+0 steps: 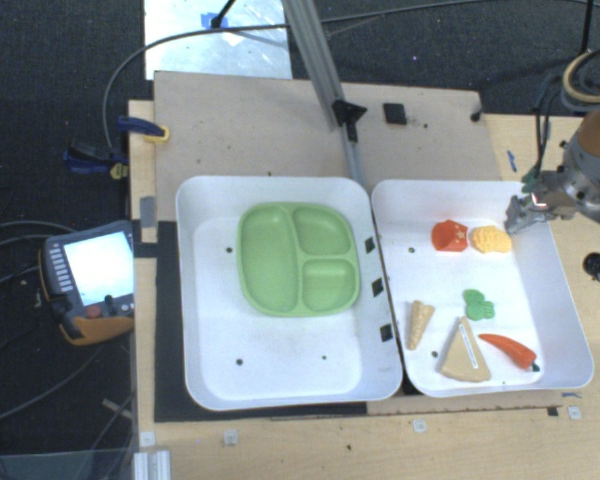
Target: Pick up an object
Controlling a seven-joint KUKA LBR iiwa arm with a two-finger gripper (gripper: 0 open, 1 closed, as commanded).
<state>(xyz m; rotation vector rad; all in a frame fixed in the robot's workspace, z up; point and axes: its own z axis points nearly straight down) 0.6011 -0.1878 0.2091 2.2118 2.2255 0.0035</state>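
While my gripper hangs at the upper right rim of the right bin, I take the yellow toy corn as the nearest thing to pick up. It lies just beside the gripper, down and to the left of it, inside that bin, with its long axis running roughly left to right. I cannot tell how the jaws stand from this slant, and I see nothing held in them.

Touching the corn's left end is a red-orange toy tomato, so I judge a closing grasp along the corn's length could catch both. Further from the corn, toward the bin's near side, sit a green broccoli piece, a red chilli pepper, a pale sandwich wedge and a tan cone, all well apart from it. A green divided plate rests in the left bin, far off to the corn's left.
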